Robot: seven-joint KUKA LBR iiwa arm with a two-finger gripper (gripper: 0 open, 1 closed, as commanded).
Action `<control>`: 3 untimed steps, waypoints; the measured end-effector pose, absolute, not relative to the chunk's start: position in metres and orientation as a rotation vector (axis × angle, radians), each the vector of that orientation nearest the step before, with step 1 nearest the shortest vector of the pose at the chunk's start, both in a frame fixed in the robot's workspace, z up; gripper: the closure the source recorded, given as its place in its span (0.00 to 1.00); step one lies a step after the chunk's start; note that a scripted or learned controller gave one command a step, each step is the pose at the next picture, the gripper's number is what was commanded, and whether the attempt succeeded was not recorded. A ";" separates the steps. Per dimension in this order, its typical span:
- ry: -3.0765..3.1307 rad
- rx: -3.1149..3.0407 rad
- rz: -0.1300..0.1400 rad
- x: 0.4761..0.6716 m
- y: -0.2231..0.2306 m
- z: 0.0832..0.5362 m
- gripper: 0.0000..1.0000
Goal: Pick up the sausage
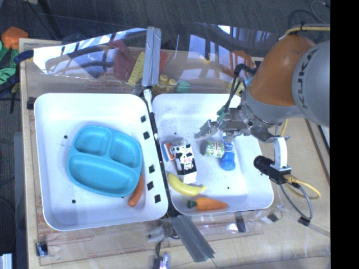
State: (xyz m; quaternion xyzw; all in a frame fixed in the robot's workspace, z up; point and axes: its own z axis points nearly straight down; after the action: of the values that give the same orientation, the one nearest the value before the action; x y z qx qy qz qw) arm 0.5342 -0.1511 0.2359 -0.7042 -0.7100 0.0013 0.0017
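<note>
The sausage (pixel 136 194) is a short reddish-brown stick. It lies in the left bin (pixel 50 150), against the front right edge of the blue divided plate (pixel 105 159). My gripper (pixel 216 134) hangs over the middle of the right bin (pixel 255 192), far to the right of the sausage. It stands open just above a green can (pixel 214 148), with nothing between its fingers.
The right bin also holds a blue object (pixel 228 160) beside the can, a small printed carton (pixel 184 158), a banana (pixel 185 186) and a carrot (pixel 206 204) at the front. A raised divider (pixel 152 150) separates the two bins.
</note>
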 end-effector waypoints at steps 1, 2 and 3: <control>-2.274 -2.183 -0.007 0.548 -0.189 0.128 0.00; -2.162 -2.288 -0.004 0.589 -0.174 0.095 0.00; -2.209 -2.233 0.001 0.642 -0.201 0.092 0.00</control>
State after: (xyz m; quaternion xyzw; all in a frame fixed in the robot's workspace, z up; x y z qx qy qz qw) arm 0.6418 -0.2010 0.0920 -0.7110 -0.7032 0.0003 0.0003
